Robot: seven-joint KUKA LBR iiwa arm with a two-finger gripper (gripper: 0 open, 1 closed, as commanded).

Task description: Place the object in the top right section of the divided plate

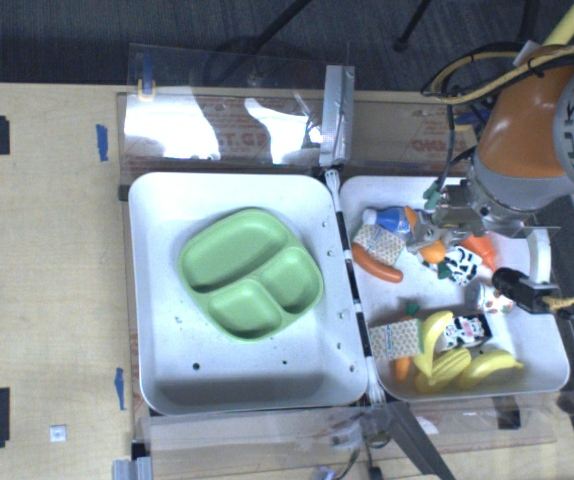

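Divided plate: you have the green divided plate lying in the left bin, turned at a slant, with one long section along its upper left and two smaller ones on its lower right.
Target section: judge the top right section to be the small one nearest the wall between the bins; it holds nothing now.
Dividing wall: the two bin rims meet just right of the plate, so your carry has to cross them.
Right bin clutter: in the right bin you see an orange carrot-like toy by the left wall, a patterned packet, a bunch of yellow bananas and a black-and-white cow-spotted piece.
End effector: your end effector sits low over the upper middle of the right bin, among a blue-and-orange toy and an orange piece.
Grip state: you cannot tell whether it is apart or together, nor whether anything is caught in it; the wrist hides that.
Task's thing: which object is meant is unclear; judge it to be one of the small toys right beneath the tool.
Key relation: the target section lies to the left of the end effector and slightly nearer the camera, across the wall.
Risk: the pieces crowd each other, so a clean pick is doubtful.
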